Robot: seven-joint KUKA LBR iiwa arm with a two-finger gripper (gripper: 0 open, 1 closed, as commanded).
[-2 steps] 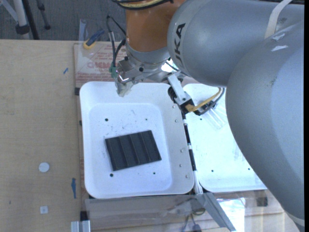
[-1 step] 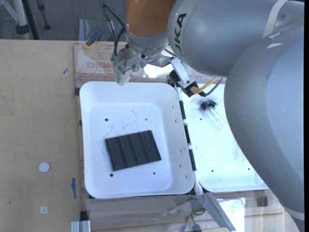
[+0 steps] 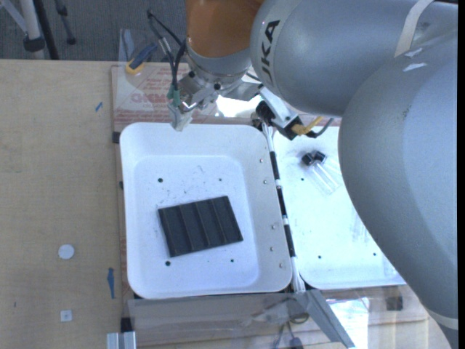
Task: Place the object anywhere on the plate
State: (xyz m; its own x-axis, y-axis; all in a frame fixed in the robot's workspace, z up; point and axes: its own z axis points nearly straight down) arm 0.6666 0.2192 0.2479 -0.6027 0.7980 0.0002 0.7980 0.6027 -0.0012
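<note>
While arm [image 3: 349,57] over right bin [image 3: 327,260]: vial [image 3: 320,171] beneath, unblocked.

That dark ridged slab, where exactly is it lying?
The dark ridged slab lies flat and slightly tilted in the left white bin, near its middle, below the gripper that hangs over the bin's far rim.

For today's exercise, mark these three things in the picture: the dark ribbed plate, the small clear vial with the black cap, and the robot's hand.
dark ribbed plate [image 3: 200,226], camera view, middle rib.
clear vial [image 3: 320,171], camera view, clear body.
hand [image 3: 179,116], camera view, at its fingertips.
</note>
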